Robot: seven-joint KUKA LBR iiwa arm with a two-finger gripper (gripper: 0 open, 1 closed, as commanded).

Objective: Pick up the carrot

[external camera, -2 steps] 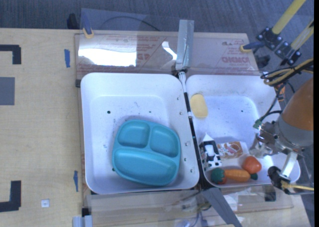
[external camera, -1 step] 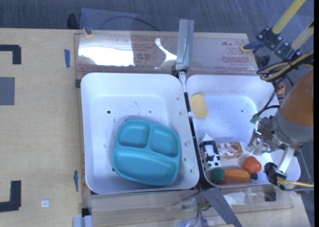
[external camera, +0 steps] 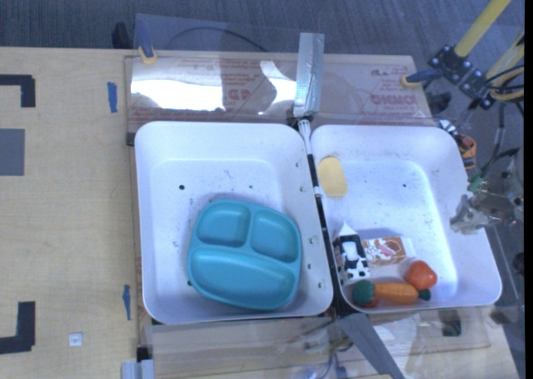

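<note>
Now, the carrot (external camera: 396, 291) is seen lying flat in the right bin (external camera: 433, 161), down toward that bin's 6 o'clock rim, with its orange body pointed to 3 o'clock and its green top turned to 9 o'clock. It is flanked closely: a red-orange tomato-like piece (external camera: 421, 273) is set just beside it at 1 o'clock, a small printed box (external camera: 386, 250) is placed just above it at 12 o'clock, and a black-and-white patterned carton (external camera: 351, 257) is propped near its green end at 10 o'clock. A pale yellow piece (external camera: 332, 176) is left well apart from this cluster, at the bin's 10 o'clock, against the wall shared with the left bin (external camera: 158, 202).

The gripper (external camera: 476, 212) is pictured at the right bin's 3 o'clock rim, grey and blurred, and well apart from the carrot; nothing is seen held by it, and how wide it is set cannot be told from this view. No contact with any item in the bin is shown.

A teal divided plate (external camera: 246, 256) is laid in the left bin, toward 6 o'clock.
</note>
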